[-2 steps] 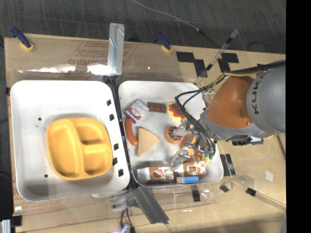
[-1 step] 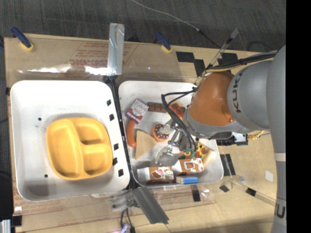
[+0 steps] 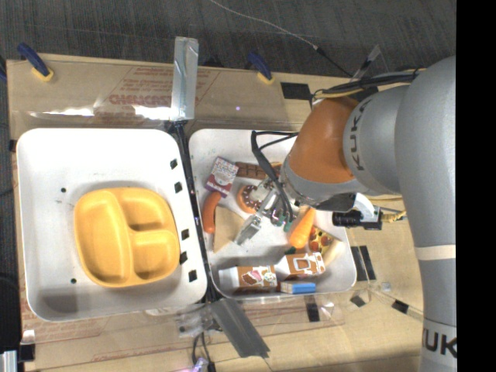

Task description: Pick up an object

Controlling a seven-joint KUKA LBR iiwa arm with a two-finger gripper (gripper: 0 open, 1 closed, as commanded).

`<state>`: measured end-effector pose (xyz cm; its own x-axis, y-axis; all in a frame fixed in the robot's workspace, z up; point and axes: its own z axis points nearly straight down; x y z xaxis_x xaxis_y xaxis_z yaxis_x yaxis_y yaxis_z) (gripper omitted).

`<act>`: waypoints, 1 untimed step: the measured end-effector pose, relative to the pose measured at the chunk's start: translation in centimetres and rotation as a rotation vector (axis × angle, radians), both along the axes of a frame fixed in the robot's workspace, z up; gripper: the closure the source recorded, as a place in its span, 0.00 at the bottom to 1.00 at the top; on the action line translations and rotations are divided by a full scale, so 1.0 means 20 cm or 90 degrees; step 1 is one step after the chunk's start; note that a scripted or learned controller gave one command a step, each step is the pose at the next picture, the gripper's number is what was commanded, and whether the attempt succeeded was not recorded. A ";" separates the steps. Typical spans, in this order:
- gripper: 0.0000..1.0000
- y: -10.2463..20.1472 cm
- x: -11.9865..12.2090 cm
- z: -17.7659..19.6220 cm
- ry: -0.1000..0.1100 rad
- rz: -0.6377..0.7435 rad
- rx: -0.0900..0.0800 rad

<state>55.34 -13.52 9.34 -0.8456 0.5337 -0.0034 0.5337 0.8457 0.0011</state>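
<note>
The grey arm with its orange band reaches in from the right and covers the upper right part of the right bin. The bench carries both white bins side by side, with brown cardboard and clear sheeting under them. The left bin holds a yellow divided tray, lying flat near its middle. The right bin holds a crowd of small objects: a long flat carton along the near wall, a small boxed carton just right of it, a carrot-like orange piece tilted beside the wrist, an orange sausage shape near the bin's left wall, a small purple and white packet above it, and a round brown doughnut-like thing partly under the arm. The end effector hangs low over the middle of the right bin, metal fingers pointing down to the left; they stand slightly apart with nothing seen between them, over a bare patch among the objects.
</note>
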 end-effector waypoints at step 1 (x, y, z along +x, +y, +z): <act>1.00 0.00 0.02 0.07 -0.007 0.005 -0.003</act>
